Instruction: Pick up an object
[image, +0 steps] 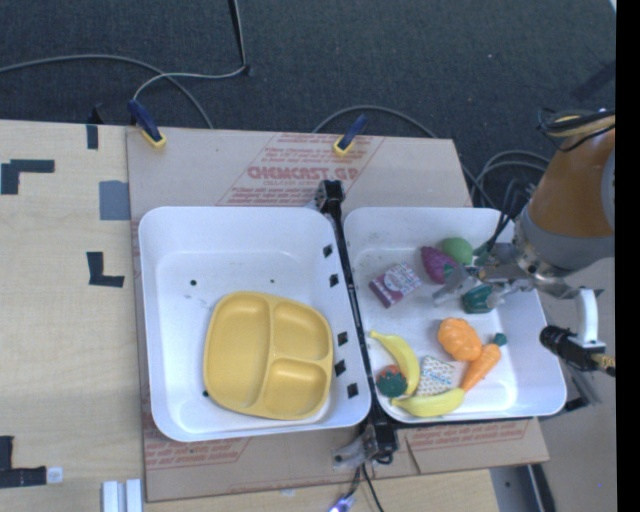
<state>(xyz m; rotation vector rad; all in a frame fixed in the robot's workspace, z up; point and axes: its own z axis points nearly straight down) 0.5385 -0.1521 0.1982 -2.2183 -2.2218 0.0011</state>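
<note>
The right bin (530, 400) holds the loose items. A purple toy vegetable (436, 263) and a green ball (458, 248) lie at its back. A small wrapped packet (396, 282) sits toward the divider. An orange fruit (459, 338), a carrot (481, 365), a banana (415, 378), a patterned pouch (435, 373) and a small red-and-green piece (390, 381) lie near the front. My gripper (468, 288) hangs low over the bin's right middle, just right of the purple vegetable and above the orange fruit. A dark teal piece (478, 297) lies right at its tip.
The left bin (160, 300) holds a yellow divided plate (268, 355). A black divider clip (330, 195) stands where the bins meet at the back. Cardboard (230, 170) lies under both bins, and cables run over the dark floor behind.
</note>
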